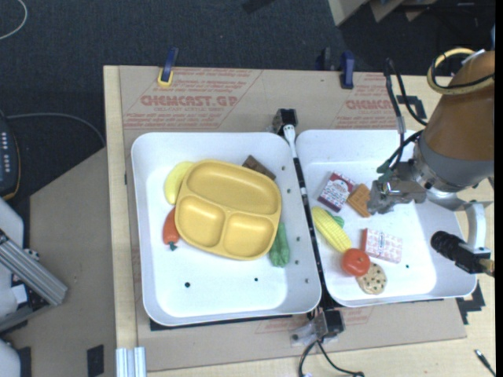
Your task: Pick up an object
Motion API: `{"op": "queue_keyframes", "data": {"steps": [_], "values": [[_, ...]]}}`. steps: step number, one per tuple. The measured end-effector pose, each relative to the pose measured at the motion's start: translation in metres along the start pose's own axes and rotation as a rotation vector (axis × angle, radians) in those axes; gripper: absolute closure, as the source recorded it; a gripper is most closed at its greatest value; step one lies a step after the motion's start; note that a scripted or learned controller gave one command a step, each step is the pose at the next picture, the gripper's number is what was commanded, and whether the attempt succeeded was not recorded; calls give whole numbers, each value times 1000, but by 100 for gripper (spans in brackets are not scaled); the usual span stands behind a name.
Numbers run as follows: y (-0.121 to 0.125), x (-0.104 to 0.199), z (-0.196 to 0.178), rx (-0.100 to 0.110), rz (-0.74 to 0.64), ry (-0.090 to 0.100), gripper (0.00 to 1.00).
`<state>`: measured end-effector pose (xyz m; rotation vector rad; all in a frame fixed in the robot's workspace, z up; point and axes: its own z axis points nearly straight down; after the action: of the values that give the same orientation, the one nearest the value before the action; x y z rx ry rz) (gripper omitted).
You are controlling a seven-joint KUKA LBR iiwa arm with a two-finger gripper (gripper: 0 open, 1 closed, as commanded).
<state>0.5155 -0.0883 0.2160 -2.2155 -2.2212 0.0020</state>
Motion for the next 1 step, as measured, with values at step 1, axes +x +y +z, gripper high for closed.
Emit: {"op": "queue_keyframes", "data": {"steps": [1], "values": [[-18,16,0,-1,1,-1,100]]}}
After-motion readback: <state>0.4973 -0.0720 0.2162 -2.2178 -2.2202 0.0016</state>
